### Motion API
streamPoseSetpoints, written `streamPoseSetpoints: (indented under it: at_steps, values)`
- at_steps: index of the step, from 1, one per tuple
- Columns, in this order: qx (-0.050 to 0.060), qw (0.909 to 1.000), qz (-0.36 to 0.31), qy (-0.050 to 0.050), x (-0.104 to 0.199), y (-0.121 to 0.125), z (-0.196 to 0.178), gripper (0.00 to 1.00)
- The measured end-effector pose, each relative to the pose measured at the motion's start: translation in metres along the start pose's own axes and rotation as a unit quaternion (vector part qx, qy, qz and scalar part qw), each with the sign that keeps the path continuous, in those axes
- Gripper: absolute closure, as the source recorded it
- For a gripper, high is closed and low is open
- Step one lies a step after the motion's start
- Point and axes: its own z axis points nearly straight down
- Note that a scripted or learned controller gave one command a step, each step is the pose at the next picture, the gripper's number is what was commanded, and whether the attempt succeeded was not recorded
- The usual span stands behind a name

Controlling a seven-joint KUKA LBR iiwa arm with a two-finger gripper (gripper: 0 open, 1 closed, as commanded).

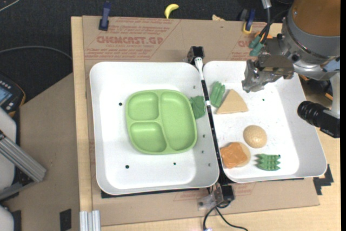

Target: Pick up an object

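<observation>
My gripper hangs over the back of the right bin, just up and right of a tan wedge. Nothing shows in its grasp. A green ribbed piece lies next to the wedge by the divider. Nearer the front sit a beige round lump, an orange chunk and a green pea pod. In the left bin, a green divided plate lies with a small green piece at its right edge.
A black rail runs between the two bins. A black cylinder juts in over the right bin's right rim. Blue clamps hold the cardboard base at the back, beside a small yellow banana.
</observation>
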Motion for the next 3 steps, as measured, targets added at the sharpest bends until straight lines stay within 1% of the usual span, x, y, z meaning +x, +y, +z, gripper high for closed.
streamPoseSetpoints:
  at_steps: [1,2,3]
  values:
    - [0.004,1.0000,0.002,0.000,-0.014,-0.001,0.029,1.00]
    - [0.006,1.0000,-0.002,0.000,0.041,-0.002,0.114,1.00]
    - [-0.007,1.0000,-0.002,0.003,0.073,0.001,-0.012,1.00]
